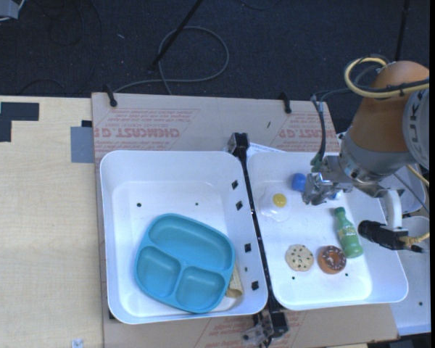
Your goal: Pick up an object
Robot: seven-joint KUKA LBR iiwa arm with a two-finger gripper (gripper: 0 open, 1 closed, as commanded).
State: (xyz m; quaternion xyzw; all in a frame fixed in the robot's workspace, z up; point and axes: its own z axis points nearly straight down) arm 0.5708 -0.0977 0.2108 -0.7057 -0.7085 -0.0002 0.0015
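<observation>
While the bench spreads pale wood to the left, a brown cardboard sheet lies under both bins, and red print on it, seen upside down, reads roughly "CHEMCAST". The left bin holds a blue divided plate, with three compartments, lying toward the bin's near right corner; a tan scrap peeks out from under the plate's right edge. The right bin sits just right of the left bin, their walls meeting at a black clamp strip. Over the right bin's far right corner hangs the arm, its orange band uppermost, with part of a dark letter visible on the grey casing. The gripper points down inside the right bin, low over its floor; whether its fingers are apart or closed cannot be told, and nothing is seen between them. Just left of the gripper lies a blue ball. A green bottle lies near the gripper's near side. A brown doughnut and a speckled cookie rest side by side nearer the front wall. A small yellow piece lies below the ball.
</observation>
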